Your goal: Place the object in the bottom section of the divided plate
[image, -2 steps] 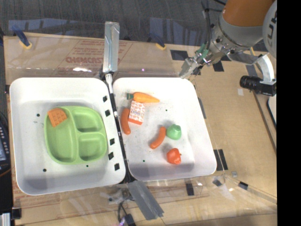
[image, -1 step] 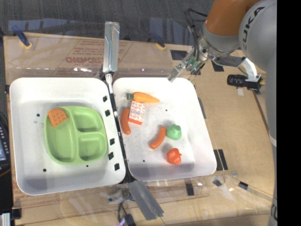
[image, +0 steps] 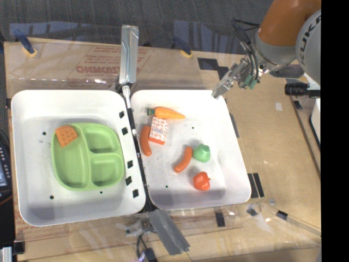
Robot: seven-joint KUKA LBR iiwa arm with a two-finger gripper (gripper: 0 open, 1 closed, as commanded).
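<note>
A green divided plate with three sections sits in the left white bin, in the lower left of the frame. A tan waffle piece with a grid pattern rests on the plate's upper left corner, over its rim, turned slightly off square.

The right white bin holds six toy foods. One carrot, orange with a green stem end, lies near the bin's top with its long axis nearly level and its tip pointing right. One small red-and-white carton sits just below the carrot. Two orange-red sausages: one lies almost upright along the bin's left wall, the other slants from lower left to upper right at the bin's middle. One green pepper-like piece touches that second sausage's upper end. One red pepper-like piece lies lower, near the bin's bottom.

The gripper hangs over the right bin's upper right corner, pointing down-left, with nothing between its fingers; whether they are parted cannot be told.
</note>
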